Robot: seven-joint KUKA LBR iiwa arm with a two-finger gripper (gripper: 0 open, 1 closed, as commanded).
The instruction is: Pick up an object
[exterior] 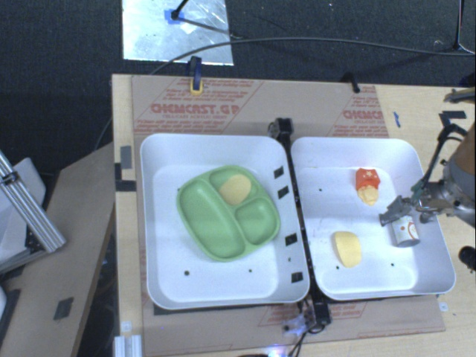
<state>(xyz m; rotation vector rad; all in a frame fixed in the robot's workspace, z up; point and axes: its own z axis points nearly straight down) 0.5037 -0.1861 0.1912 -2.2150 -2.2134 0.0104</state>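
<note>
A: What lies left of the black divider (291, 199) that runs between the two bins?

B: The left bin (167, 274) lies there on the counter (245, 99). In it is a green tray (216, 229) with three compartments. A pale yellow piece (236, 189) sits in the upper compartment, the one nearer to the divider. The other compartments show only green.

A: And right of the divider?

B: The right bin (327, 155). Near the divider, toward the front wall, a yellow object (347, 248) lies flat on the white floor. Farther from the divider and higher up lies a red and yellow toy (367, 184), like a small box of fries. The two are well apart.

A: Where is the tool?

B: The tool (401, 222) is farthest from the divider, close to the right wall of this bin. The arm (455, 199) comes in from the right. A small grey and white cylinder (406, 233), maybe a can, is just at the tool tip, touching or almost touching.

A: Does the tool grasp it?

B: I cannot tell. The fingers are too small and dark here to see if they are released or clenched.
</note>
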